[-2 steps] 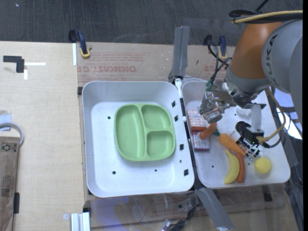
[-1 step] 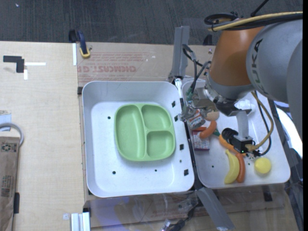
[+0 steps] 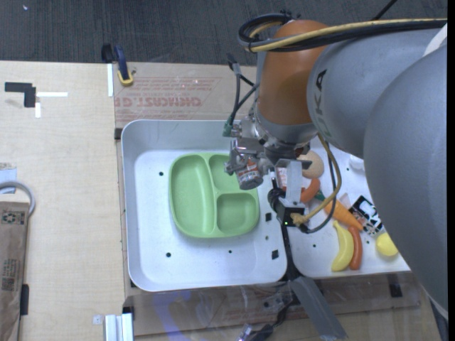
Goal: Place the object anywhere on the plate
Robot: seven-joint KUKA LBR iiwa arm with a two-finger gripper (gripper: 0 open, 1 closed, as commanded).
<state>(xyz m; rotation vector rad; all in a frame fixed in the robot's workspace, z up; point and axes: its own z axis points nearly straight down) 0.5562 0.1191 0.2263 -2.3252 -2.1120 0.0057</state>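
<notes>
A light green divided plate (image 3: pixel 202 197) lies in the left white bin (image 3: pixel 149 261). My gripper (image 3: pixel 247 168) hangs over the plate's right edge, by its upper right compartment. A small grey can with a reddish label (image 3: pixel 249 177) sits between the fingers, just above the plate's rim. The gripper is shut on this can. The orange wrist band and the grey arm hide the bin's far right corner.
The right bin (image 3: pixel 313 261) holds toy food: a banana (image 3: pixel 343 251), an orange carrot (image 3: pixel 311 190), a yellow lemon (image 3: pixel 386 246) and a pale egg-like piece (image 3: pixel 313 166). A cardboard sheet (image 3: pixel 178 91) lies behind the bins.
</notes>
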